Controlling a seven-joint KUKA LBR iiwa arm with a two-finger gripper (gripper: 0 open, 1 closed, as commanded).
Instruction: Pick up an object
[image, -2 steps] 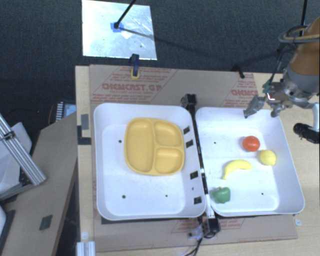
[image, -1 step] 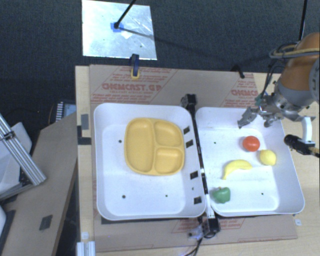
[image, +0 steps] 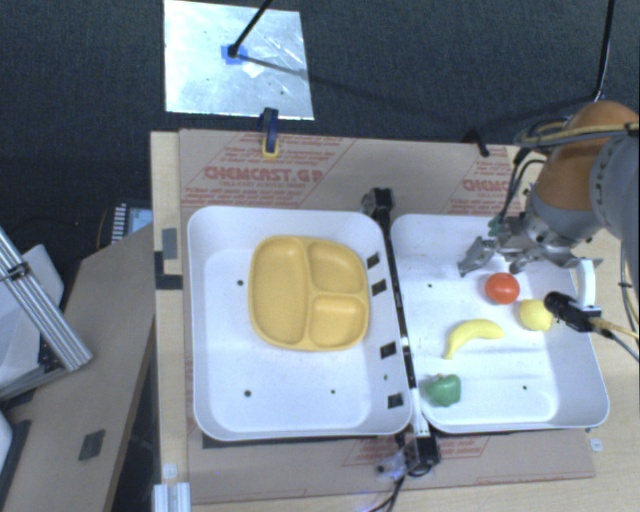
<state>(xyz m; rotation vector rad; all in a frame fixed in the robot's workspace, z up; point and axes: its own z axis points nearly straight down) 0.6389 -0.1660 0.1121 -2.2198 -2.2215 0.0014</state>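
Note:
In the right bin (image: 570, 400) lie a red tomato (image: 502, 288), a small yellow lemon (image: 535, 315), a yellow banana (image: 472, 335) and a green pepper (image: 442, 389) near the bin's front left corner. My gripper (image: 493, 262) hangs over the far part of this bin, just behind the tomato. Its two grey fingers are spread apart with nothing between them, and the tomato sits just in front of the fingertips.
The left bin (image: 220, 400) holds a yellow divided plate (image: 308, 292) in its middle. A black divider strip (image: 392, 310) runs between the two bins. The arm comes in from the right over the right bin's far edge.

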